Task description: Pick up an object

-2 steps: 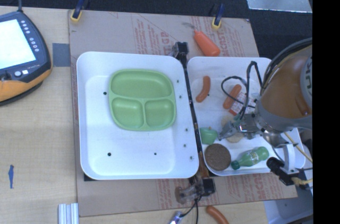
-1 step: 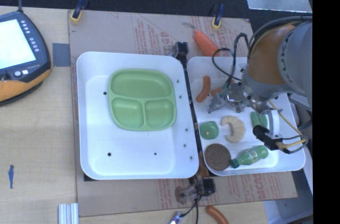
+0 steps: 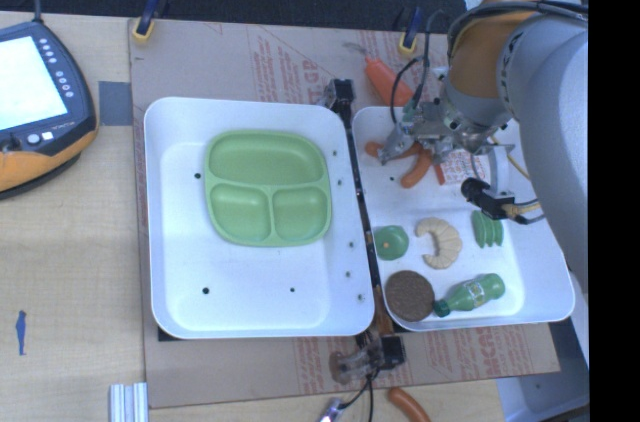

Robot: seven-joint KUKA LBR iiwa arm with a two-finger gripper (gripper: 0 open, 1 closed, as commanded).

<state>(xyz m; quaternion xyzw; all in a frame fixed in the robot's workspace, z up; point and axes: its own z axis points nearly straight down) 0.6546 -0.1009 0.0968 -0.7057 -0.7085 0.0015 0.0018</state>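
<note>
My gripper [image 3: 413, 158] hangs low over the back of the right bin [image 3: 545, 305], fingers spread apart and pointing down. An orange sausage-shaped piece [image 3: 416, 174] lies on the bin floor just below the fingertips, not lifted. Nothing is gripped between the fingers. Further forward in the same bin lie a round green piece [image 3: 390, 240], a tan croissant [image 3: 439, 242], a small green pepper [image 3: 487, 228], a brown cookie [image 3: 409, 294] and a green bottle [image 3: 470, 293] on its side.
The left bin [image 3: 175, 290] holds a green divided plate [image 3: 268, 187]. An orange carrot [image 3: 383, 80] lies on the cardboard behind the right bin. A teach pendant [image 3: 35, 110] sits at the far left. Cables trail from the wrist over the right bin's back right.
</note>
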